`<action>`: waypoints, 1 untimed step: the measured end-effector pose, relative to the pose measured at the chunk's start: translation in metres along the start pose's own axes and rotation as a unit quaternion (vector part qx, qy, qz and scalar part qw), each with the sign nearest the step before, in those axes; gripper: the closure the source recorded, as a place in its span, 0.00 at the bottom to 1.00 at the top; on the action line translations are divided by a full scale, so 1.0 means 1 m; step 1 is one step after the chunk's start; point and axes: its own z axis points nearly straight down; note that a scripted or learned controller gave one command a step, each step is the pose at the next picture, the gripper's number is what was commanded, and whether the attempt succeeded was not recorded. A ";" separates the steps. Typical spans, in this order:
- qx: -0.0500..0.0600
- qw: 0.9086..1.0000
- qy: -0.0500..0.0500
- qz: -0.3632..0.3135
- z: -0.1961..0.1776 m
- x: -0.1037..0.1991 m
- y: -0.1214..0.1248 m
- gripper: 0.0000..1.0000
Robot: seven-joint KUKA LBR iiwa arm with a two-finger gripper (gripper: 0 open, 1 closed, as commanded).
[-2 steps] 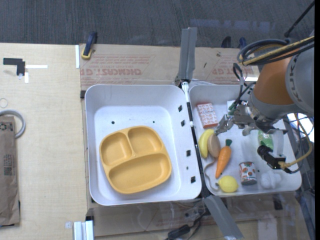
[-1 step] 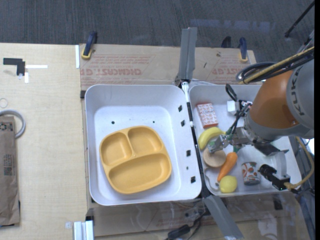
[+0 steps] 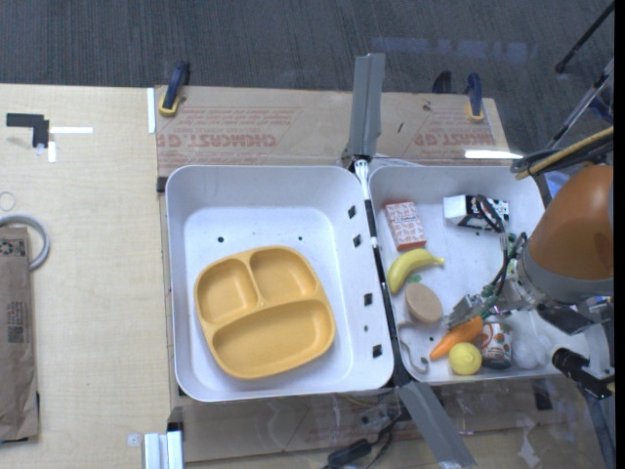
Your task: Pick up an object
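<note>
Orange-banded and grey, the arm leans in from the right over the right bin, its bulk covering that bin's right side. The tool sits low at the arm's left edge, among thin wires and metal parts; whether it is released or clenched cannot be told, and nothing is seen gripped in it.

Just below and left of the tool lies a carrot, tilted, with a yellow lemon touching its lower end and a small printed can beside both. A round tan disc rests left of the carrot, and a banana curves above it. A red-and-white box lies near the bin's upper left, and a black-and-white packet sits to its right, above the tool. These things crowd the bin floor around the tool, the carrot and can nearest.

Separated by the bins' shared rim, the left bin holds a yellow divided tray, lying flat and well apart from the tool. Both bins stand on cardboard over the tabletop.
</note>
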 end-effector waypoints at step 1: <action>0.000 0.994 0.000 0.109 -0.100 0.086 0.052 0.00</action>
